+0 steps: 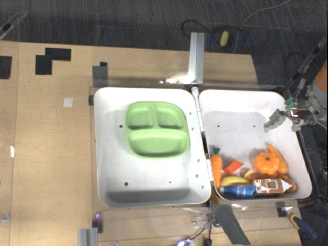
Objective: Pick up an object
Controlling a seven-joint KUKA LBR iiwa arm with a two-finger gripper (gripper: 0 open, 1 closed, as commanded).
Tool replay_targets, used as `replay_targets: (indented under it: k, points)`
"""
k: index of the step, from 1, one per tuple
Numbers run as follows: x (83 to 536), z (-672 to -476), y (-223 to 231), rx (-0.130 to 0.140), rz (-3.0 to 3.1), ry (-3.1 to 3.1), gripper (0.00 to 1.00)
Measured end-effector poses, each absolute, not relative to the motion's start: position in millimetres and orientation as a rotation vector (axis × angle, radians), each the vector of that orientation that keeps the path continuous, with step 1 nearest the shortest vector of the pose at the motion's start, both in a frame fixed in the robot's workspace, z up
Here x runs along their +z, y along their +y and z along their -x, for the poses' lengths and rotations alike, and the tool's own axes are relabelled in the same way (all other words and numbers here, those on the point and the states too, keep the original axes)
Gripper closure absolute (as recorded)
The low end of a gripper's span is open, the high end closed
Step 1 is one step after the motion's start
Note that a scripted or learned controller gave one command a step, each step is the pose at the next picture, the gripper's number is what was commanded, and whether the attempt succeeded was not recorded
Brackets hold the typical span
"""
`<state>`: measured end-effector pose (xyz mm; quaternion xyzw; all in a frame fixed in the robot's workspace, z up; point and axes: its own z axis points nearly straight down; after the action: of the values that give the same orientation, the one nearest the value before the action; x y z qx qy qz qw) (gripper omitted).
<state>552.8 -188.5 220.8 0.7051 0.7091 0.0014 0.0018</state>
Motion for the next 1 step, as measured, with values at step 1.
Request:
replay_targets:
  k: [1]
  points:
    - [150.0,-514.3,-197.4,0.003,-2.266,2.172,0.0]
